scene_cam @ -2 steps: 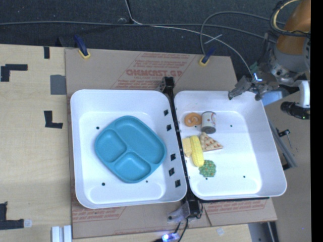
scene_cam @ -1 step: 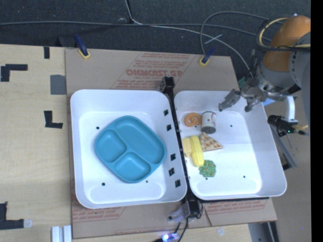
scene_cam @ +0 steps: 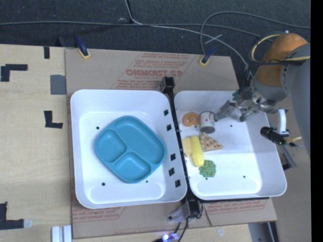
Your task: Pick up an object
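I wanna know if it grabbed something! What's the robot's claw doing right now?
Gripper: over the right bin, right beside the small can; whether it is open, closed or holding anything cannot be told.

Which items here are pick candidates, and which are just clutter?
Pick candidates, all in the right bin:
can, by the gripper
pretzel
pizza slice
corn
broccoli

Lying about:
blue tray in the left bin
clamps
cables

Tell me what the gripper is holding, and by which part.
Cannot be told: the gripper sits beside the small silver can in the right white bin.
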Robot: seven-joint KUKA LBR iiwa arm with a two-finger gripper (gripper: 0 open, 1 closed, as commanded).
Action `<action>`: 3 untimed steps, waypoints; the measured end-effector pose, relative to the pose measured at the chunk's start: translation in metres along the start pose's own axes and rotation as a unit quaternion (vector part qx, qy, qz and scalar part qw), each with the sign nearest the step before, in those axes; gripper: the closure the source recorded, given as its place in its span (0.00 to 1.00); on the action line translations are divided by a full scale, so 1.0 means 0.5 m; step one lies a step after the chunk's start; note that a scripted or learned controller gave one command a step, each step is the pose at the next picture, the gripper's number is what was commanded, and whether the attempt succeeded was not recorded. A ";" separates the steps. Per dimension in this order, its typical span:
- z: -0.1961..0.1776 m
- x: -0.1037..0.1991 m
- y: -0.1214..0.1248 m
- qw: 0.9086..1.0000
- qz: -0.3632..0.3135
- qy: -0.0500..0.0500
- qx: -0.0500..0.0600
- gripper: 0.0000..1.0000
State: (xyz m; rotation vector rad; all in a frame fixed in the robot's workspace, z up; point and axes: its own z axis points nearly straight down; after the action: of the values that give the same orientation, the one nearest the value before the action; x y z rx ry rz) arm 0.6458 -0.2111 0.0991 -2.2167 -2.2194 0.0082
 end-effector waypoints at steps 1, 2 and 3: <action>-0.029 0.001 0.004 1.000 -0.001 -0.001 -0.003 1.00; -0.146 -0.010 0.022 1.000 0.000 -0.001 -0.006 1.00; -0.259 0.002 0.041 1.000 -0.001 -0.001 -0.006 1.00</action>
State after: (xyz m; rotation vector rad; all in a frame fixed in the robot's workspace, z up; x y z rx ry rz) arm 0.6671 -0.2099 0.2284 -2.2222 -2.2283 -0.0043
